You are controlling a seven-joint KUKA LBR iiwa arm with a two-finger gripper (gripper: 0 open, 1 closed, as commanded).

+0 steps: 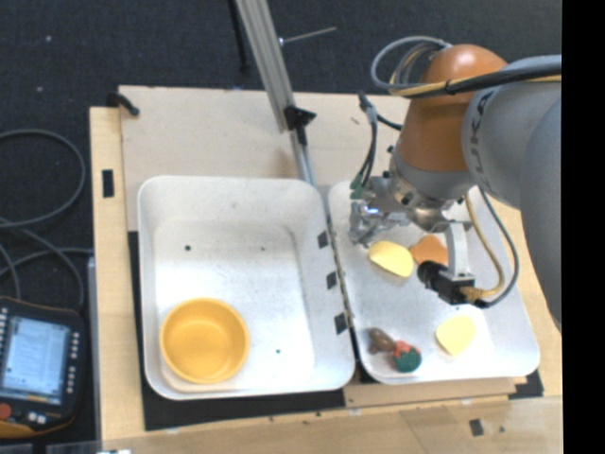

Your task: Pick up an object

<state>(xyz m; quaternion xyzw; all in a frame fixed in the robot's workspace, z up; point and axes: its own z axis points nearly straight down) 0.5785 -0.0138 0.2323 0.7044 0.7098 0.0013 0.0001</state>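
At the near edge of the table (113, 253), a yellow bowl (204, 340) sits alone in the front corner of the left bin (236, 197), apart from everything else. In the right bin (515, 343) the pickable pieces lie scattered: a small brown lump (380, 340) touching a green-and-red item (406, 357) by the front wall, too small to identify, and a pale yellow piece (456, 334) just beside them. Farther in, a second pale yellow piece (391, 259) lies next to an orange piece (430, 250), both directly under the arm's wrist. The tool (371, 218) hangs low over the bin's far left part, close to that yellow piece, which looks the likeliest target; whether its fingers are apart or together cannot be told, since the metal head and cabling blur together, and nothing can be seen between them. The orange piece is partly covered by a black fitting (444, 282) on the wrist. Behind, the grey arm (515, 130) with its orange band (449, 112) is cut off at the right, and an aluminium post (269, 55) rises beyond the bins, its top out of frame.
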